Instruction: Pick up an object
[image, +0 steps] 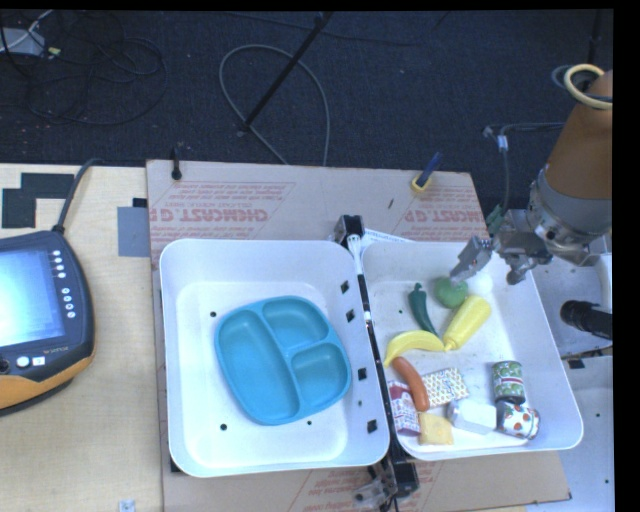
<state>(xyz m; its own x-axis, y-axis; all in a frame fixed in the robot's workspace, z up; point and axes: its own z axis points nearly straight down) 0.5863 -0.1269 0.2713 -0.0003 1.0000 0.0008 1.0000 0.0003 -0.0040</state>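
The right bin (545, 330) holds several toy foods: a light green round piece (449, 292), a dark green pepper (420, 307), a yellow corn-like piece (467, 322), a banana (413, 344), a sausage (410, 383), a patterned box (443, 385), a green-labelled can (507, 378) and a white block (472, 417). My gripper (494, 268) hovers over the bin's far right part, just right of and above the light green piece. Its fingers are spread open and nothing sits between them.
The left bin (190, 300) contains a blue divided plate (285, 357). A handheld screen pendant (35, 310) lies at the far left of the bench. A black clamp (350, 228) sits at the far end of the divider between the bins.
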